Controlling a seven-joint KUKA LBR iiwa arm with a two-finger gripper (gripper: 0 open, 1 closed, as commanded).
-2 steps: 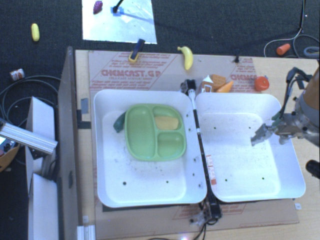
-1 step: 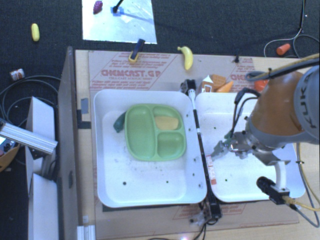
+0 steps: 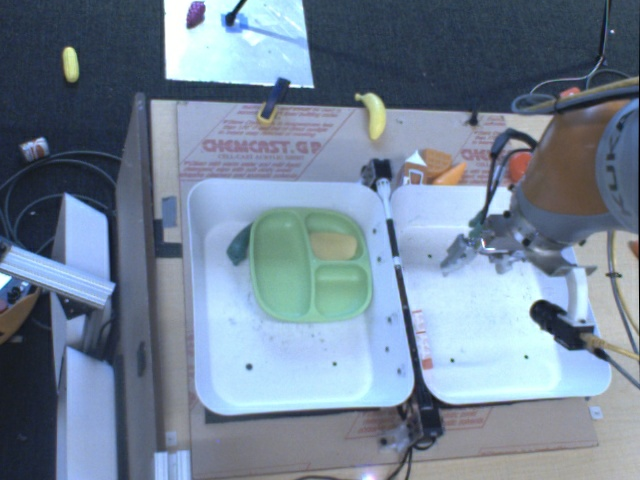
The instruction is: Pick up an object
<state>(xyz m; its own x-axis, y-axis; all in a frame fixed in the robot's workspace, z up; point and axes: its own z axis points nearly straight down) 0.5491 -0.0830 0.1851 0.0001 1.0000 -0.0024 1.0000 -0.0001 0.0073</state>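
A green divided plate lies in the left bin. A yellow piece sits in the plate's upper right compartment. A dark green thing pokes out from under the plate's left rim. My gripper hangs over the upper left part of the right bin, pointing left toward the divider, with nothing seen between its fingers.
A yellow banana and a black-and-yellow tool lie on the cardboard behind the bins. Orange and white items rest just behind the right bin's far rim. The arm's orange band looms over the right bin's far right corner.
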